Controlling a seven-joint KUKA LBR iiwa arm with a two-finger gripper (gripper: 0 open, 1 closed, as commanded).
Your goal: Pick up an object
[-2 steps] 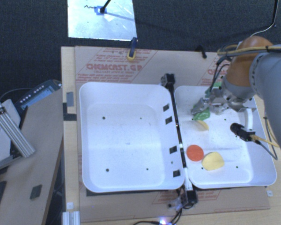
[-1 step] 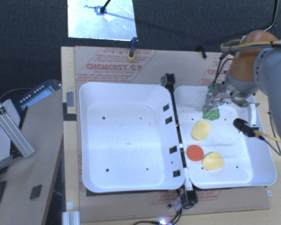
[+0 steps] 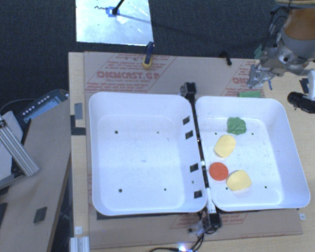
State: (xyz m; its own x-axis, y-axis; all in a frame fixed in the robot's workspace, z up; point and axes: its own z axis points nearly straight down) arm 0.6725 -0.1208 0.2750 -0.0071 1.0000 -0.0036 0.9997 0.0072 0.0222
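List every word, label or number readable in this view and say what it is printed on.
"CHEMCAST GP": red print on the brown paper-covered board under the two white bins, behind the left bin.
A second red print on that board, behind the right bin: partly hidden, too blurred to read.

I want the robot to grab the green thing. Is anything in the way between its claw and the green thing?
Nothing visible blocks it. The gripper hangs above the far edge of the right bin. The green object lies inside near that edge, with bare bin floor around it. The yellow object lies nearer the camera, off that path.
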